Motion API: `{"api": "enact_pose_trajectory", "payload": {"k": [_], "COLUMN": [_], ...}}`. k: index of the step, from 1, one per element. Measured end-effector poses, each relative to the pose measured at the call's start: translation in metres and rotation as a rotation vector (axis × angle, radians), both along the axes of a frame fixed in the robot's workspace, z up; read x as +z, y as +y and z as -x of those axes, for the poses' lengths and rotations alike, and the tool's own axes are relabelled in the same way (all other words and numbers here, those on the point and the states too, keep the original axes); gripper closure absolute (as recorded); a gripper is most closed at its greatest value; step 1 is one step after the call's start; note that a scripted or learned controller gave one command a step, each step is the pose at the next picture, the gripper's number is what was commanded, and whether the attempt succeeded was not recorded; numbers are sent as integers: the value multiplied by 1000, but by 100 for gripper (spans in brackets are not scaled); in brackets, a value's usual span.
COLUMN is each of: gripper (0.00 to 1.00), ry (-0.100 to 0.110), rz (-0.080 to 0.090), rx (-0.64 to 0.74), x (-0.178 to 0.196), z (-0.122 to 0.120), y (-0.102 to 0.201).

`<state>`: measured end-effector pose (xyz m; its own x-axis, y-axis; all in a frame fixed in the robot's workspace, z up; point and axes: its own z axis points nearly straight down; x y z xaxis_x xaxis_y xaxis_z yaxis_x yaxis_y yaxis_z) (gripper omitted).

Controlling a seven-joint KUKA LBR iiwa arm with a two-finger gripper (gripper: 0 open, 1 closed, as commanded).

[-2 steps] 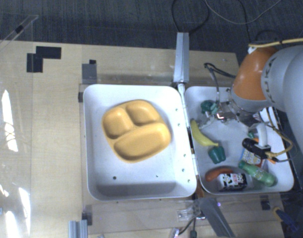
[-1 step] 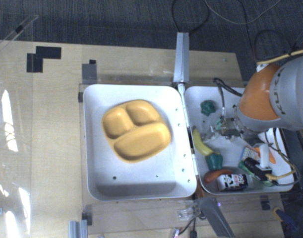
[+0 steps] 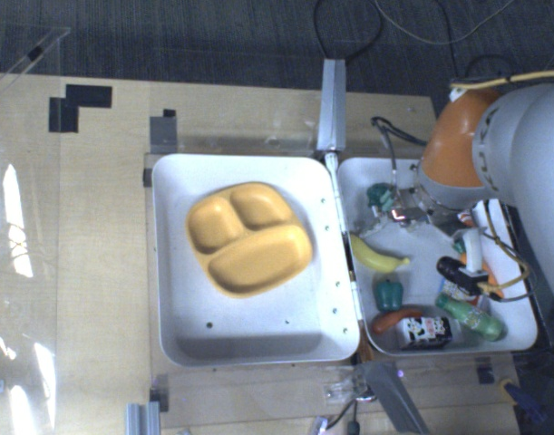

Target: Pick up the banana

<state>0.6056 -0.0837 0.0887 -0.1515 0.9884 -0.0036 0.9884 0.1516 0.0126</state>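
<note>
The yellow banana lies on the floor of the right bin, close to its left wall. It points from upper left to lower right. My gripper hangs over the same bin, a little above and to the right of the banana and apart from it. A small teal object sits right beside the gripper on its left.
Below the banana lie a green pepper, a red object, a black-and-white can and a green bottle. The left bin holds a yellow three-part plate. A metal divider rises between the bins.
</note>
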Motion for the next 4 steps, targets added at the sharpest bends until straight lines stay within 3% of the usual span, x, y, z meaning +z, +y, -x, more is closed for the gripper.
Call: {"api": "enact_pose_trajectory", "payload": {"k": [1,2,3,4], "gripper": [0,100,0,0], "ry": [1,-5,-5,0], "rz": [-6,-8,-8,-7], "rx": [-362,-356,-356,-441], "x": [0,12,12,0], "z": [39,36,36,58], "y": [-2,0,0,-3]}}
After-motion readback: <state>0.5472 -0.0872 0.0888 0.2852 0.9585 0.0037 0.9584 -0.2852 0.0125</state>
